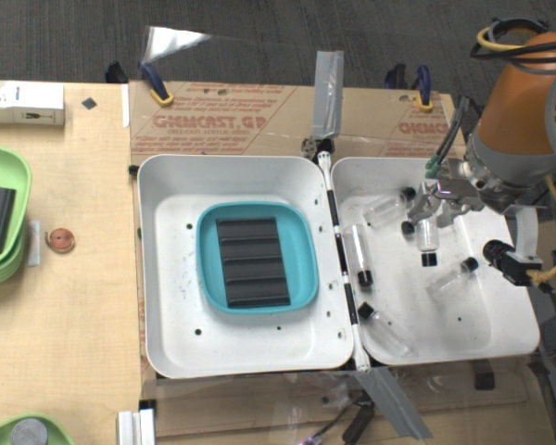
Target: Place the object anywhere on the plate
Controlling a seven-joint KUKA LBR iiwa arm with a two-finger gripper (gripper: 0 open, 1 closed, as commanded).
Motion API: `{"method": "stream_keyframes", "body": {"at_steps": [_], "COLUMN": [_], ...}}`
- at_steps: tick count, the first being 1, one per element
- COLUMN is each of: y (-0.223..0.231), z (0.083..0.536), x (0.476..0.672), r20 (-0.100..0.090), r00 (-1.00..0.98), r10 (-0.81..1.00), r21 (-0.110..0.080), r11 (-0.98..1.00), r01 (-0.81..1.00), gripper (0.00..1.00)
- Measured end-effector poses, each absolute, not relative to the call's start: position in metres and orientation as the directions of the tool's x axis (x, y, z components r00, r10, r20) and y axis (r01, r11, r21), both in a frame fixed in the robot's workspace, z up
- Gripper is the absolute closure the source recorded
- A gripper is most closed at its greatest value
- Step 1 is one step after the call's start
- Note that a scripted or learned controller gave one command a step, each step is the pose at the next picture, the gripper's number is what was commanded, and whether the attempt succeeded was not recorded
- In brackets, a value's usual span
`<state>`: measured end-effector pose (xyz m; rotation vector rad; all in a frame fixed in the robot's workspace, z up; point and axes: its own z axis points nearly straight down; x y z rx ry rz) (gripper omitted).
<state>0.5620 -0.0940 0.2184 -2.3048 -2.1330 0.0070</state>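
Over the right bin (500,336), the gripper (428,241) hangs among clear vials (357,253); its state cannot be told. Possibly one vial sits at its tip. Left, the teal plate (301,248) bears a dark ribbed block (253,260).

Bright, even overhead light; right bin (500,336) perhaps slightly overexposed.

We look down from one fixed camera above the bench (65,341), tilted so the far edge and a strip of dark floor (259,17) sit at the top. We stand far enough back to take in both bins whole: the left bin (167,341) near the middle of the frame, the right bin (482,332) toward the right. The arm (524,100) enters at our upper right, cut by the frame edge.
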Motion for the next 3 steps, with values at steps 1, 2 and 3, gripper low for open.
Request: {"method": "stream_keyframes", "body": {"at_steps": [1, 2, 3], "y": [-0.02, 0.089, 0.088], "z": [0.206, 0.24, 0.238], "x": [0.547, 0.528, 0.527], "r20": [0.0, -0.002, -0.001], "r00": [-0.243, -0.455, -0.454], "r10": [0.97, 0.891, 0.891], "r21": [-0.004, 0.004, 0.0], "r11": [0.243, 0.455, 0.454], "r01": [0.97, 0.891, 0.891], "gripper": [1.0, 1.0, 0.0]}}
